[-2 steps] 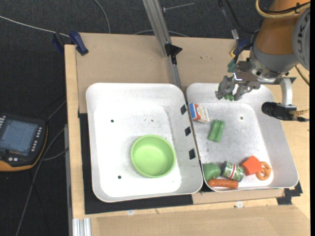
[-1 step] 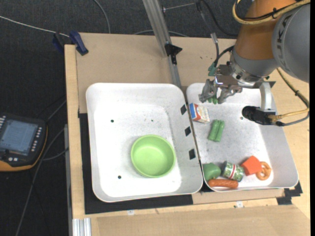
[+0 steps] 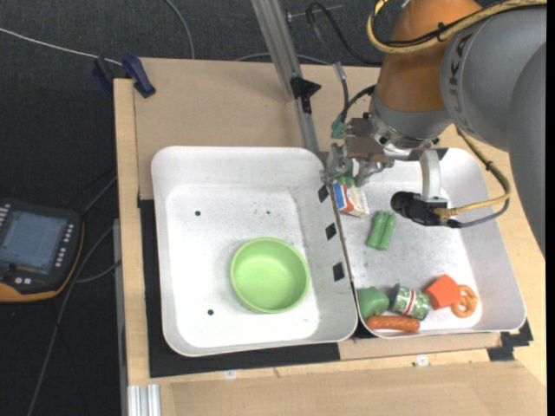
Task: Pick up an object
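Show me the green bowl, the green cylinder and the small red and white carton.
green bowl (image 3: 270,274), camera view, inside bottom.
green cylinder (image 3: 381,230), camera view, middle of its side.
red and white carton (image 3: 352,200), camera view, top face.

You are looking down on several small objects the arm could pick. In the left bin, a lime green bowl (image 3: 270,274) sits upright near the front right corner. In the right bin, a small red and white carton (image 3: 351,200) lies tilted near the far left edge, close to the wall between the bins. Just beside it, toward the front right, a short green cylinder (image 3: 381,230) lies on its side. Along the front wall you find a cluster: a green rounded piece (image 3: 372,301), a small can (image 3: 409,302) on its side, a red sausage (image 3: 393,323), an orange block (image 3: 443,291), and a pretzel (image 3: 466,301).
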### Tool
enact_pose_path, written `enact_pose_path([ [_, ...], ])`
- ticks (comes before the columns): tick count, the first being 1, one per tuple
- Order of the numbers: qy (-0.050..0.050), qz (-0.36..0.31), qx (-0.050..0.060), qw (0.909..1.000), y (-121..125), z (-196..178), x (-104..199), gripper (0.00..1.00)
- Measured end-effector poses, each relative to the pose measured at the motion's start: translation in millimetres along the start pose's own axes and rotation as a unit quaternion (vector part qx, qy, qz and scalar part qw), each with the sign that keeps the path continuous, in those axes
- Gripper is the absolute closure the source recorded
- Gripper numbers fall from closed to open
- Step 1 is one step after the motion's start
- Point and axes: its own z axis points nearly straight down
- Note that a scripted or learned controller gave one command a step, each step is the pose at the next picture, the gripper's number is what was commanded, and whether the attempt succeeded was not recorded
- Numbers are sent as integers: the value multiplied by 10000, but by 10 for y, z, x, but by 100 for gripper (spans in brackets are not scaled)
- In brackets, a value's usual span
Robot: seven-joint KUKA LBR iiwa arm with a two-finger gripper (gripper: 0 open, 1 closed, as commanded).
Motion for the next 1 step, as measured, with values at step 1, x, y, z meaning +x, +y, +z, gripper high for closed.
enact_pose_path([
  [1,2,-1,-2,10000,-178,-60,480,100],
])
